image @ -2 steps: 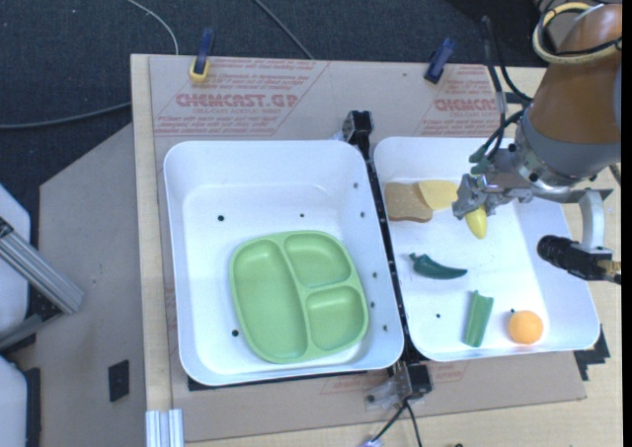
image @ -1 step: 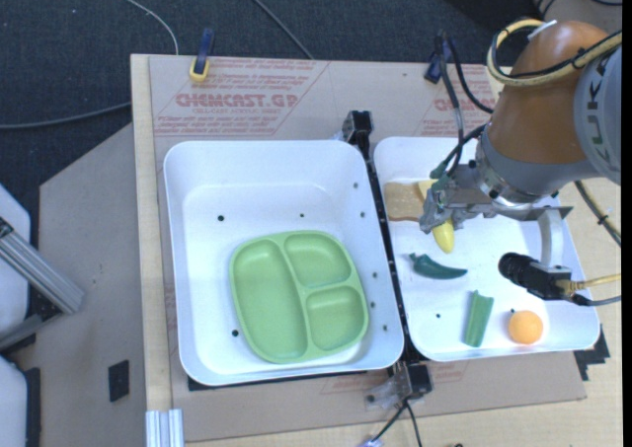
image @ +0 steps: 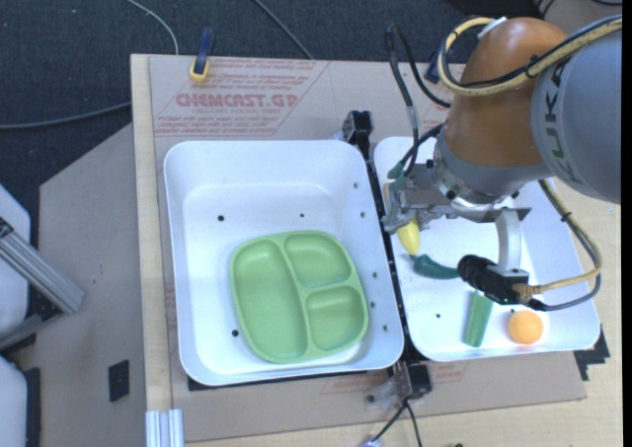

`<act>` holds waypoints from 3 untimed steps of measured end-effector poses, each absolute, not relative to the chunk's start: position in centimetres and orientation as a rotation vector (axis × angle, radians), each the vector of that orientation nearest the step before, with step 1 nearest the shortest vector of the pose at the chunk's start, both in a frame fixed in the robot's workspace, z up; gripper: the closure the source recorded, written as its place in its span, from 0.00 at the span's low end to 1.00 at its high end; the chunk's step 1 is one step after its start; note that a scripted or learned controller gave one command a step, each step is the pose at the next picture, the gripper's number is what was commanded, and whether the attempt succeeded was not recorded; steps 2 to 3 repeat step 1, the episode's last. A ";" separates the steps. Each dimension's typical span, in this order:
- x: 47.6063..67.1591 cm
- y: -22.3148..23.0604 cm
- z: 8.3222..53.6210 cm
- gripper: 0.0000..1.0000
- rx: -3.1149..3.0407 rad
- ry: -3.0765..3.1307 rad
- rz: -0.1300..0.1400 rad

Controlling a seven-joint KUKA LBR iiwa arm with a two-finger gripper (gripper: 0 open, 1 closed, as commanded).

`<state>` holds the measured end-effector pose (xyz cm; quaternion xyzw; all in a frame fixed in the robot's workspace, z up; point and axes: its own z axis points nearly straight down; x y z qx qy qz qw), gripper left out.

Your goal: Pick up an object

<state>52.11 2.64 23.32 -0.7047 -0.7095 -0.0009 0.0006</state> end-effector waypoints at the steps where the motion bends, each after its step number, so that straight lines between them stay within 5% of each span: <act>1: 52.0 8.0 22.1 1.00 -2.212 -2.224 0.005; 3: 52.0 8.0 22.1 1.00 -2.212 -2.224 0.005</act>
